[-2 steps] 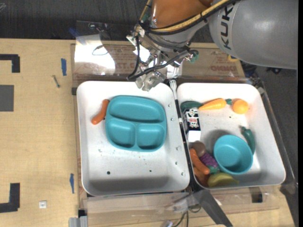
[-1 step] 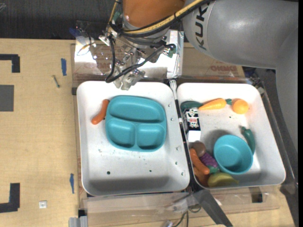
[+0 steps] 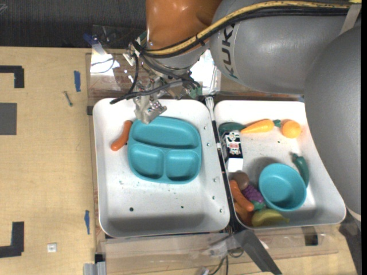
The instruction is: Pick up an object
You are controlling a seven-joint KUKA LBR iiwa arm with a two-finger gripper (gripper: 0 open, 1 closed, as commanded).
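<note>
My gripper (image 3: 148, 111) hangs over the back of the left bin (image 3: 109, 171), just above the far rim of a teal divided plate (image 3: 165, 149). An orange sausage-shaped toy (image 3: 121, 136) lies left of the plate, close to the gripper but apart from it. Nothing shows between the gripper's tips. The arm's orange band and cables cover the bin's back edge.
The right bin (image 3: 321, 153) holds a carrot (image 3: 257, 126), an orange (image 3: 291, 129), a teal bowl (image 3: 281, 186), a green pepper (image 3: 300, 166), a small black-and-white box (image 3: 232, 142) and several toy foods (image 3: 248, 199) at its front left. Wooden bench lies to the left.
</note>
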